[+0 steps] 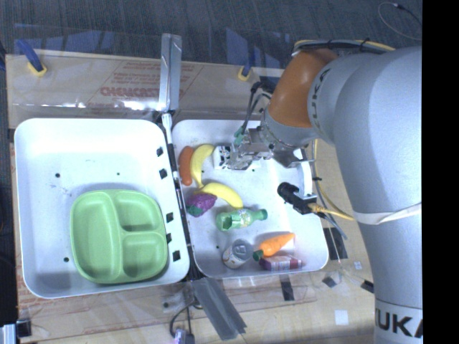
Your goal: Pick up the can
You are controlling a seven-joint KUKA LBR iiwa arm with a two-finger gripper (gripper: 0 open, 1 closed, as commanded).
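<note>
The hand (240, 153) hangs over the right bin's (315, 253) far end, well apart from the can (237, 252) near its front; its opening cannot be told.

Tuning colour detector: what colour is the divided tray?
Light green plastic divided tray, clearest in the camera view.

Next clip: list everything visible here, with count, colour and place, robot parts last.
left bin: 1, white, left
divided plate: 1, green, in left bin
right bin: 1, white, right
bananas: 2, yellow, right bin, upper left
orange piece: 1, beside upper banana
purple piece: 1, under lower banana
bottle: 1, green, lying mid-bin
can: 1, silver, front edge
carrot: 1, orange, beside can
small item: 1, pinkish, front right
arm: 1, grey, orange band, right
gripper: 1, over right bin's back
</note>
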